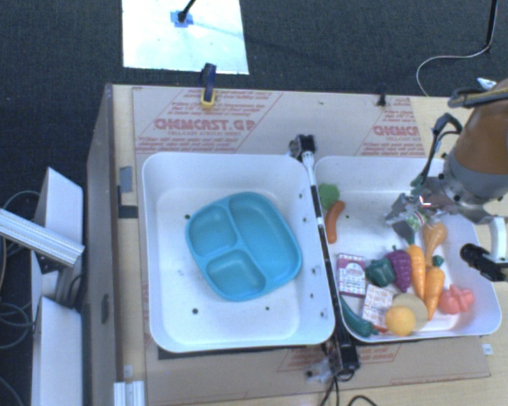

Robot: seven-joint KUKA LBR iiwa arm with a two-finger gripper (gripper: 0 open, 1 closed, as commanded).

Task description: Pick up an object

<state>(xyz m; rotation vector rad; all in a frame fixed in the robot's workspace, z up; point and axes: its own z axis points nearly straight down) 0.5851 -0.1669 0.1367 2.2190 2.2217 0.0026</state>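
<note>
My gripper (409, 212) hangs low over the middle of the right bin (364, 180), at the end of the grey and orange arm (483, 146). Just below and right of it lie orange carrots (426, 265), with a purple eggplant (400, 269) and a dark green pepper (379, 271) to their left. A small multicoloured piece shows right at the gripper's tip, too blurred to identify. A red-orange sausage (334, 218) and a green piece (328, 195) lie by the bin's left wall. Two small printed boxes (352, 275), a yellow lemon (400, 320) and a pink toy (457, 299) sit near the front.
The left bin (165, 227) holds a blue three-compartment plate (243, 245). A black divider rail (319, 227) runs between the bins. A black fitting (483, 260) juts over the right bin's right rim. Cardboard (237, 121) lies behind the bins.
</note>
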